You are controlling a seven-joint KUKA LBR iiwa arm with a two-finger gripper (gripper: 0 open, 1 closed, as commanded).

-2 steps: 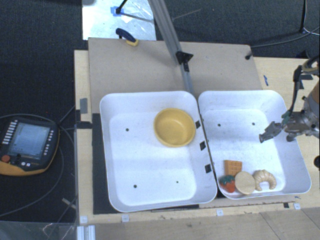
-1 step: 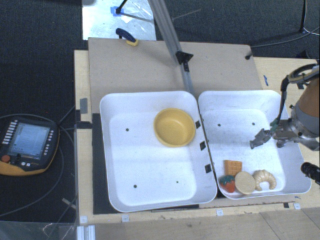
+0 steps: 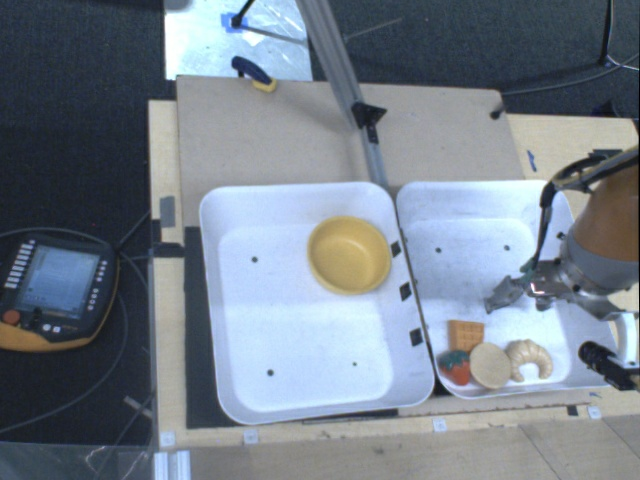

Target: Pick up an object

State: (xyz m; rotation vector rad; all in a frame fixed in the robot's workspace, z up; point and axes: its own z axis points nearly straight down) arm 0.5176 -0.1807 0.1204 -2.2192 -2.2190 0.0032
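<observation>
Two shallow white plastic bins sit side by side on the bench. The left bin (image 3: 240,368) holds a round yellow bowl (image 3: 349,254) near its back right corner. The right bin (image 3: 450,208) holds, clustered at its front edge, a square tan cracker (image 3: 465,334), a red round item (image 3: 457,370), a pale disc (image 3: 490,365) and a cream croissant-shaped piece (image 3: 530,357). A handheld orange-edged control pendant (image 3: 52,290) lies well left of the bench.

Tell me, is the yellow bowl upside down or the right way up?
Right way up. The bowl shows its hollow inside and round rim, sitting in the left bin.

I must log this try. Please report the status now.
Gripper low over right bin, nothing seen in it. Toy foods lie in bin's near corner. Yellow bowl in left bin.
</observation>
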